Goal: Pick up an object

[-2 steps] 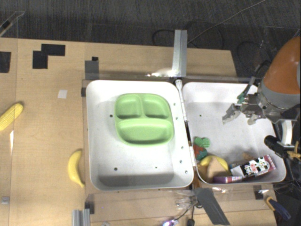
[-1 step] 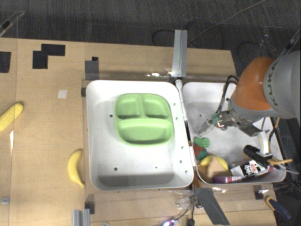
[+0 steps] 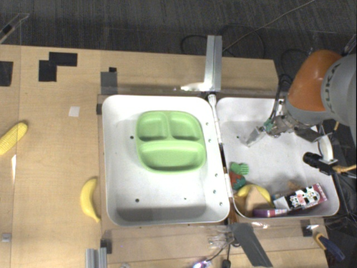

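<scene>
My gripper (image 3: 252, 137) hangs over the upper middle of the right bin (image 3: 245, 111), pointing down and to the left, above bare white floor. Nothing shows in it. The objects lie along that bin's front edge: a green and red toy (image 3: 239, 172), a yellow rounded piece (image 3: 254, 194), a purple marker (image 3: 265, 211) and a small patterned box (image 3: 304, 197) with pink ends. All of them sit well below the gripper in the view, apart from it.
A green divided plate (image 3: 169, 140) lies in the left bin (image 3: 117, 166). On the bench to the left are a banana (image 3: 88, 199) and a corn cob (image 3: 12, 139). A metal post (image 3: 213, 60) stands behind the two bins.
</scene>
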Motion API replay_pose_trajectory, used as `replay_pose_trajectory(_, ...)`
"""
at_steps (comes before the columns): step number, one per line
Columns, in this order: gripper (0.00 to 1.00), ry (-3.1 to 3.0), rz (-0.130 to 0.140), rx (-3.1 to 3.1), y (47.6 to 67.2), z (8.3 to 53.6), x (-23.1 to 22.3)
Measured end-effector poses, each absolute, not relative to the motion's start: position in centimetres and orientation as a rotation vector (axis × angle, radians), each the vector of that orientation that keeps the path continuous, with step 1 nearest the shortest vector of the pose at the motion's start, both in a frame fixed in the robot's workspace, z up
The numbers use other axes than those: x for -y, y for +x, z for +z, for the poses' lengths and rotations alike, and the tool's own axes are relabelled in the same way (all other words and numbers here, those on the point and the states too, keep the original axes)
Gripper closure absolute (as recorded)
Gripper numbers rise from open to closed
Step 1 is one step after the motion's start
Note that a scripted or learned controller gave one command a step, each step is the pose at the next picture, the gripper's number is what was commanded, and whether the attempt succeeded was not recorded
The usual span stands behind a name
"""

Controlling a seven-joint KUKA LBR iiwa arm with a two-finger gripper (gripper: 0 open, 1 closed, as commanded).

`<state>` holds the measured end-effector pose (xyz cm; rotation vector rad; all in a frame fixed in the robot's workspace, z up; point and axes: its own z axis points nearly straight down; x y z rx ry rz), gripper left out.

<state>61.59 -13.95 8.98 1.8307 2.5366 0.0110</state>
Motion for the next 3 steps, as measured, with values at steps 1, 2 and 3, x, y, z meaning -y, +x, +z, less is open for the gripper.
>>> replay_pose_trajectory(1,0.0,1.649,0.011,-2.662,65.4,8.9,8.9)
replay_pose_trajectory(2,1.0,1.641,0.019,-2.659,65.7,10.3,8.7)
replay_pose_trajectory(3,1.0,2.034,0.01,-2.383,64.5,8.9,12.0)
